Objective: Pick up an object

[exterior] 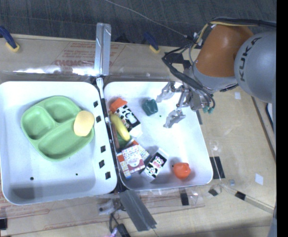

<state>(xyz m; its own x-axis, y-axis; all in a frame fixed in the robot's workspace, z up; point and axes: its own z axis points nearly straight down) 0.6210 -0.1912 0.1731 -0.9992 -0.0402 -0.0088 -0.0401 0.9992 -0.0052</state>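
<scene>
The claw hangs over the upper part of the right bin with its fingers spread apart and nothing between them, one fingertip up near the bin's back wall and the other lower down toward the middle. Just to its left sits a small teal block, close but not touching. Farther left, against the divider, lie an orange piece, a black-and-white carton and a banana. Below and left of the claw are a red-and-white box and a second cow-print carton, and almost straight below it, by the front wall, an orange fruit. Well off to the left, in the other bin, a green tray carries a yellow lemon on its right edge.
</scene>
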